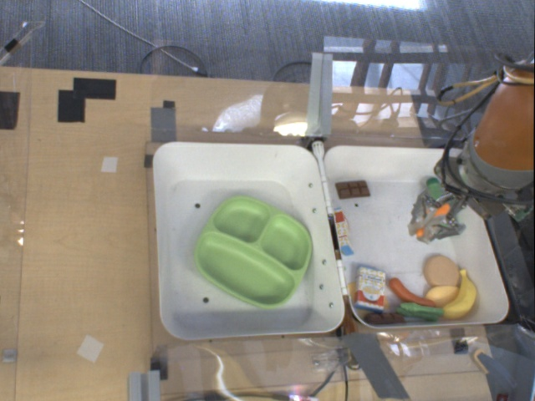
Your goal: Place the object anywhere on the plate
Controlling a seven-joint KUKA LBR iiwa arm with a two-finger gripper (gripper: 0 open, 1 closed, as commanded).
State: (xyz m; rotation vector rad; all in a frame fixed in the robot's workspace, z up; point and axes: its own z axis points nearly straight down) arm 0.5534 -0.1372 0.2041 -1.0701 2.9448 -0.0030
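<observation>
A green plate (251, 253) with three compartments lies in the middle of the left bin (171, 224), with nothing on it. My gripper (433, 220) hangs low over the right part of the right bin (384, 224), pointing down at bare white floor. A beige round piece (440, 270) lies just in front of it, with a yellow banana (464, 297) beside that. Nothing shows in the gripper's grasp.
A brown chocolate bar (352, 190) lies at the right bin's back left. A thin red-and-white pack (343, 232) rests along the divider. A small carton (370, 287), a red sausage (404, 291) and a green vegetable (418, 311) crowd the front edge.
</observation>
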